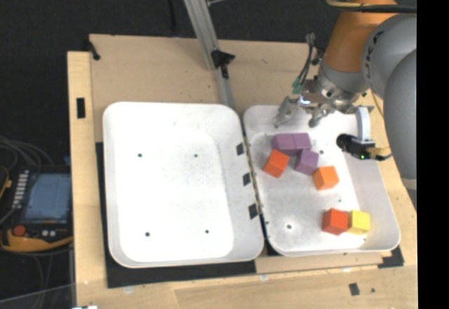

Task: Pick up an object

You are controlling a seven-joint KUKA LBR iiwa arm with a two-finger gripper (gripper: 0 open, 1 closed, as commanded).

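Right bin (379, 188) carries six blocks. A long purple block (291, 141) lies near the bin's far edge, its long axis running roughly parallel to that edge. A smaller purple block (306, 161) touches its near right end, and an orange block (276, 163) sits at its near left. Another orange block (325, 177) lies just right of these. A red-orange block (337, 220) and yellow block (360, 221) touch near the right near corner. The gripper (302, 115) hangs at the far edge above the long purple block, fingers spread, holding nothing. The arm descends from the right, wrist tilted leftward.
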